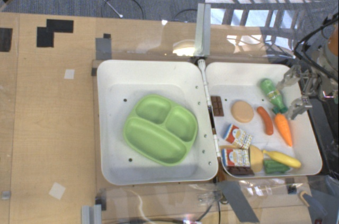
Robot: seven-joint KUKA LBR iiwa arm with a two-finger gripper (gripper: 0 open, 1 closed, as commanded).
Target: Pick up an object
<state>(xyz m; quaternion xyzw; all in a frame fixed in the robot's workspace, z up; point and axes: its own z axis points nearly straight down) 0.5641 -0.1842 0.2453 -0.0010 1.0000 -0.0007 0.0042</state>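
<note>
Two shallow white bins are sitting side by side. The left bin [106, 112] is holding a smooth green divided plate [160, 129], with open floor around it. The right bin [233, 77] is crowded: a carrot [284, 128] at 3 o'clock, a green bottle [271, 92] at 1, a tan disc [243, 110] centrally. The gripper [297, 91], fingers spread and pinching nothing, is hovering over the right rim beside the carrot

Left bin [108, 112]: green plate [160, 129] filled the centre; margins open.
Right bin [222, 77]: top strip free; bottle [271, 93], carrot [284, 128], sausage [266, 119], boxes [237, 135] crowded the lower half.
</note>
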